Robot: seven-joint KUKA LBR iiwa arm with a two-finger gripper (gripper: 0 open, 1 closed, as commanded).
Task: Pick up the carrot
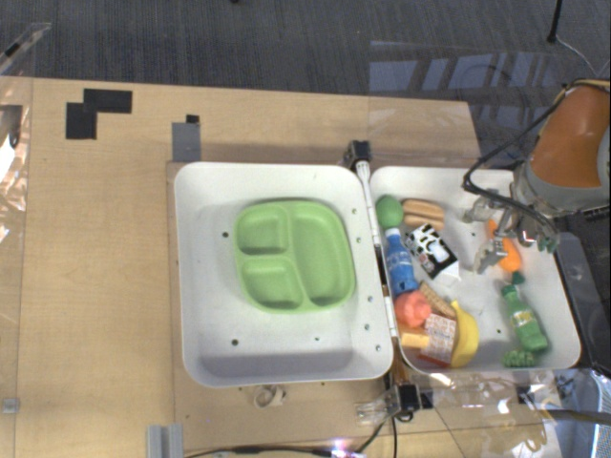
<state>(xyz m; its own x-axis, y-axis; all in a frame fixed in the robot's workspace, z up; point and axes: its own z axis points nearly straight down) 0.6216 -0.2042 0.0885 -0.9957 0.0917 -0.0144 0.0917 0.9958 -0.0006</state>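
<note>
The carrot (513,258) lies in the right bin (563,351) near its far right side, an orange body with a small green top pointing toward the front. Part of its orange shows again behind the gripper. My gripper (509,243) hangs right over it, reaching in from the right under the orange-banded wrist (573,151). The fingers (492,254) stand open on either side of the carrot, low in the bin, and the carrot rests on the bin floor.
The left bin (205,351) holds a green divided plate (291,256). Around the carrot in the right bin are a green bottle (523,321), a banana (466,337), a blue bottle (399,265), a black-and-white toy (434,249), a sausage (423,208) and a green ball (389,211).
</note>
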